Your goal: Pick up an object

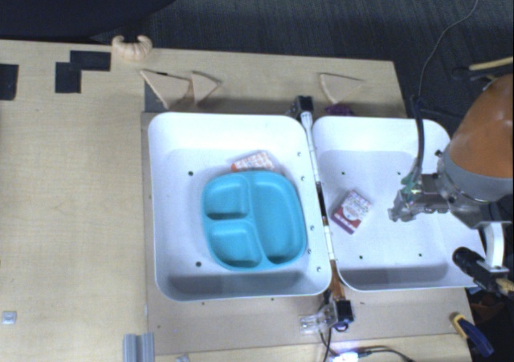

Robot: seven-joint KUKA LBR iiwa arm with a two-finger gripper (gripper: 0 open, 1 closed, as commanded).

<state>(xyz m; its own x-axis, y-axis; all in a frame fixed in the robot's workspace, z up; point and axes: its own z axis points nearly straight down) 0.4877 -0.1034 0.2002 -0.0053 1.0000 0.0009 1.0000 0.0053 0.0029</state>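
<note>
A pale wooden worktop (72, 216) sits against dark carpet, carrying two shallow white bins side by side. The left bin (173, 192) holds a blue divided tray (255, 220) with three compartments, and a small red-and-white packet (254, 161) lies just beyond the tray's far edge, partly tucked behind it. The right bin (377, 272) holds a small red-and-white carton (352, 210), lying tilted on the floor near the bin's left wall.

The arm (482, 148) reaches in from the right, and its pincer (405, 206) hovers in the right bin, to the right of the carton and apart from it. Nothing lies between its fingers. Whether they are spread or closed cannot be told at this size.

The carton is the likeliest thing to pick, and several things could spoil the try. It lies askew, so a pincer not turned to match it may catch a corner and merely spin or push it. It also lies close to the left wall and the ridge between the bins, so a descent on that side could strike the wall or shove the carton hard against it. The carton looks light and smooth, so a shallow or off-centre grip could let it slip out on the lift.
</note>
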